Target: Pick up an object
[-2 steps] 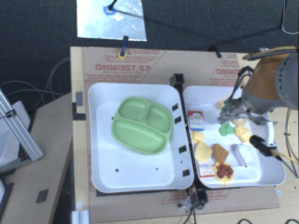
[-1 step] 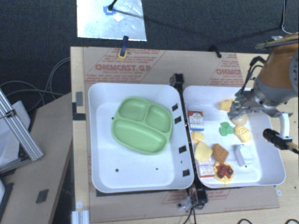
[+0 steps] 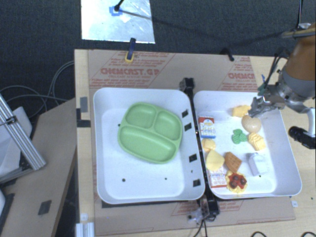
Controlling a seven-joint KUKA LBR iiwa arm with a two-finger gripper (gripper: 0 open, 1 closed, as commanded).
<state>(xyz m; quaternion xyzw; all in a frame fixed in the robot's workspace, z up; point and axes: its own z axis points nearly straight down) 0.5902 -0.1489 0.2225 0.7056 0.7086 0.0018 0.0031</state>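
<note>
bench: two white bins (image 3: 284,132) | gripper (image 3: 257,107) low over pale toy food (image 3: 251,125) | grip: cannot tell | pick not yet confirmed

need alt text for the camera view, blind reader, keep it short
A grey robot arm with an orange band reaches in from the right, its two-finger gripper low over small toy foods in the right shallow white bin, by a round beige toy. The left white bin holds a green three-compartment plastic plate.
</note>
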